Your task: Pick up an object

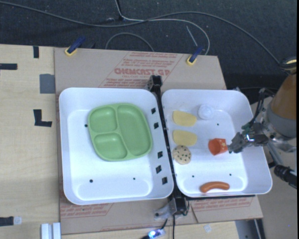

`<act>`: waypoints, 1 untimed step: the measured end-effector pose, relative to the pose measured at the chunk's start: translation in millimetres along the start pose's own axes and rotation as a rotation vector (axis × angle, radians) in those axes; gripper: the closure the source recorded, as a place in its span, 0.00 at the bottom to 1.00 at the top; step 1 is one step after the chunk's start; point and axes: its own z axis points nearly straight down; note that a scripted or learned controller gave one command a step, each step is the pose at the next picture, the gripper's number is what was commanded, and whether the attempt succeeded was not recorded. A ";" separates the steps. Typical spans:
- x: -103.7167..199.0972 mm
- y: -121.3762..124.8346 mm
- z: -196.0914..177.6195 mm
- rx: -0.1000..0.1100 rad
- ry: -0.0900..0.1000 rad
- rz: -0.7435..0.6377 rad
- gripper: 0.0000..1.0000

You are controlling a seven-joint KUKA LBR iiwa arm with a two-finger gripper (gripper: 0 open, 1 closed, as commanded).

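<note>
The right bin (254,176) holds several small items. A red block (217,146) lies right of centre, with two yellow pieces (184,118) (185,137) to its left. A speckled cookie (182,155) sits below them, and a whitish round piece (206,112) lies near the back. An orange-brown sausage (214,186) rests by the front wall. My gripper (237,144) reaches in from the right, low in this bin. Its tip is just right of the red block, close to it or touching it.
The left bin (74,178) holds a green three-compartment plate (120,132). Black clips (158,154) run along the wall between the two bins. Both bins rest on a cardboard sheet (139,68), and cables cross the dark floor behind.
</note>
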 end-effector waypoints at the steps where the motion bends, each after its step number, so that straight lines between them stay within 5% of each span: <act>1: 46.9 11.3 -8.5 0.001 0.001 -0.005 1.00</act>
